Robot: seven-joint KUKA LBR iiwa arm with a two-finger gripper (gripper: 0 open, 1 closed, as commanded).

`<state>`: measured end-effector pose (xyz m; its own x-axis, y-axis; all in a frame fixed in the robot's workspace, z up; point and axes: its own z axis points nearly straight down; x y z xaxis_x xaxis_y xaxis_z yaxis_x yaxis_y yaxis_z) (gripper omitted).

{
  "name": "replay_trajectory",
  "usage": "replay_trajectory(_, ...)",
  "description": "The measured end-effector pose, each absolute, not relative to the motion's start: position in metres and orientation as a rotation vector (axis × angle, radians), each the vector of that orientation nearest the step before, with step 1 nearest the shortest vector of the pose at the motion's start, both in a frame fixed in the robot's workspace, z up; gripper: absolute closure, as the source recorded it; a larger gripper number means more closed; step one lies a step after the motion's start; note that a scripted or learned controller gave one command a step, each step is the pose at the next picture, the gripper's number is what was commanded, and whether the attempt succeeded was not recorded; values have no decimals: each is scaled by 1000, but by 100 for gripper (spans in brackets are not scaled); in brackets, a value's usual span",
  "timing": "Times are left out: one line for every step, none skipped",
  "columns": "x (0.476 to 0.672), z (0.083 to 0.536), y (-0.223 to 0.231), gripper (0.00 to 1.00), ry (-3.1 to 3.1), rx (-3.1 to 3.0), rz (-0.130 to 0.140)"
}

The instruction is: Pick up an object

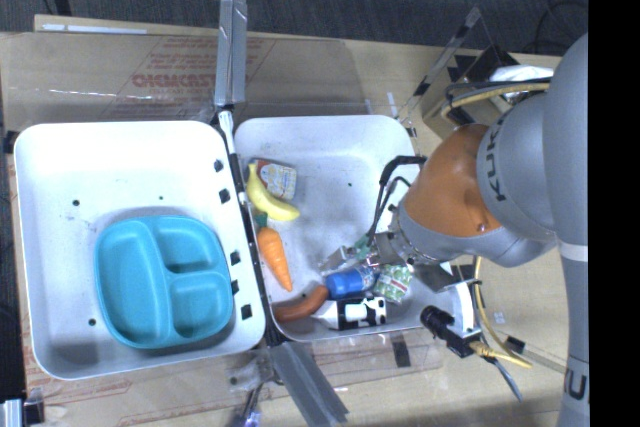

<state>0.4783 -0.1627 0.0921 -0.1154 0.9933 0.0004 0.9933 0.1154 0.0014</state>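
gripper (368,267) sits low in the right bin (330,137), over the heap of things in its near right corner. whether it is open or shut cannot be told, since the wrist and the clutter hide that part. directly beneath and touching it lies a blue can (350,284), its long axis running left to right, with a black and white toy (362,313) just beside it toward the bin's near wall. a sausage (298,304) lies to the left of the can, a carrot (275,258) and a banana (268,199) farther left, well apart from the arm. the can looks the likeliest pick, needing hardly any sideways travel. a blue tray (160,281) rests in the left bin (110,155).
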Motion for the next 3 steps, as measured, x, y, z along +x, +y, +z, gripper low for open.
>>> replay_trajectory(481,103,-164,100,2344,2080,6)
replay_trajectory(481,103,-164,0,2344,2081,6)
replay_trajectory(478,104,-138,0,2420,2004,4)
